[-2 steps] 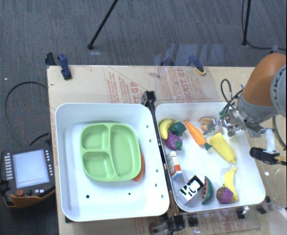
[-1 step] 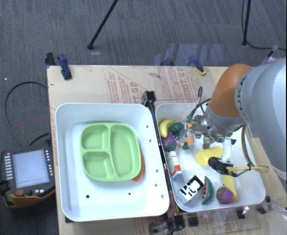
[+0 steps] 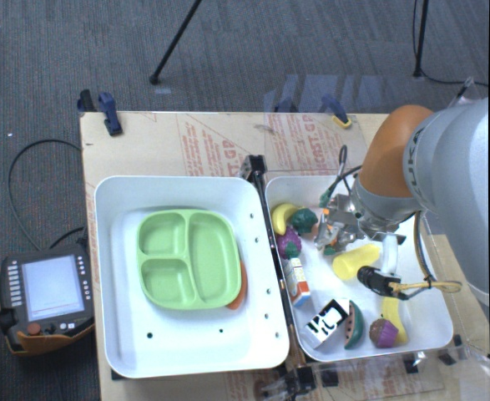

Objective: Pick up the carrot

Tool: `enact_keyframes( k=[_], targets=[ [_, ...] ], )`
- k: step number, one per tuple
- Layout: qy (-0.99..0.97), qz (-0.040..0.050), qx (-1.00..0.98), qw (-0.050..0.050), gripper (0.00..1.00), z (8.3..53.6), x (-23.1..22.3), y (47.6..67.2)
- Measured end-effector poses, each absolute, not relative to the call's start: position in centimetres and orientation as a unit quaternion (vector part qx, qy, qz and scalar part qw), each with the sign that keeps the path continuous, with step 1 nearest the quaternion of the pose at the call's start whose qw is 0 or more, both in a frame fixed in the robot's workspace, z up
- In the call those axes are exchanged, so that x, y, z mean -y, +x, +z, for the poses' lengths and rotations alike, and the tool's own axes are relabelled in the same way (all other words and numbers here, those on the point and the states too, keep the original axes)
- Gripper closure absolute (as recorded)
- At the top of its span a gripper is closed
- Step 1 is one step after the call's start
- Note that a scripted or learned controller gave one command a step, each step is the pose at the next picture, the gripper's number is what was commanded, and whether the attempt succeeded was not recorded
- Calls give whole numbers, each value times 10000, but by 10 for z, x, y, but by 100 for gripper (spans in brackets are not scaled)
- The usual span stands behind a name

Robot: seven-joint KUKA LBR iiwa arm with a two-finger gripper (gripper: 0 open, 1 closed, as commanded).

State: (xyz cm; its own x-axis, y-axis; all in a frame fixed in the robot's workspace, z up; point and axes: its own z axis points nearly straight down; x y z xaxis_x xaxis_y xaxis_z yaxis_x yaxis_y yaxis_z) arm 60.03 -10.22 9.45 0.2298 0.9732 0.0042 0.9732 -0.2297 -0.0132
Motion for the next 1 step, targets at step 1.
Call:
enact_keyframes(
  k=[1],
  targets=[
    [-8108, -38, 5853, -17, 100, 193, 64, 631]
  ],
)
